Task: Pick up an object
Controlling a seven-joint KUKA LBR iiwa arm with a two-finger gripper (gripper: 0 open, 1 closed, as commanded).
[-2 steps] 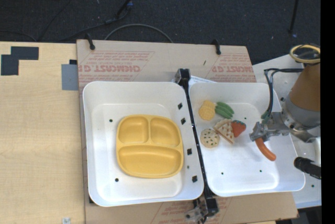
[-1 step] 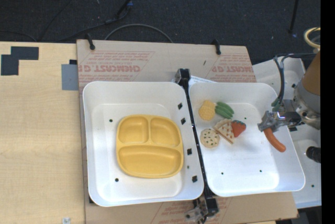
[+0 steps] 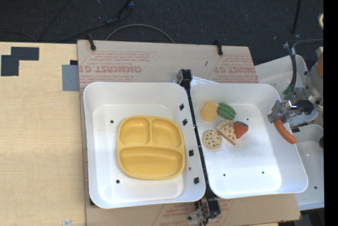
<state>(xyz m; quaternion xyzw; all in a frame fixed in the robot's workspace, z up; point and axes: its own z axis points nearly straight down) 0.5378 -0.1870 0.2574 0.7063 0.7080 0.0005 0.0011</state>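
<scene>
Orange carrot-shaped toy (image 3: 285,133) is pinched between the fingers of the grey metal gripper (image 3: 280,120) at the frame's right edge, over the right white bin's (image 3: 253,177) rim. Yellow sectioned plastic plate (image 3: 151,147) lies in the left white bin (image 3: 100,114), centre frame.

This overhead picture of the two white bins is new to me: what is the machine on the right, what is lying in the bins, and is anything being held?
One fixed camera looks down at a slant on a bench. Two shallow white bins sit side by side. The left bin holds a yellow divided plate. The right bin holds a cluster of toy foods: a yellow corn piece, a green pepper, a cookie, a sandwich wedge and a strawberry. At the picture's right edge is the end of a robot arm; its claw is over the right bin's right rim. An orange carrot-like piece sits just below the claw; I cannot tell whether it is held.
</scene>
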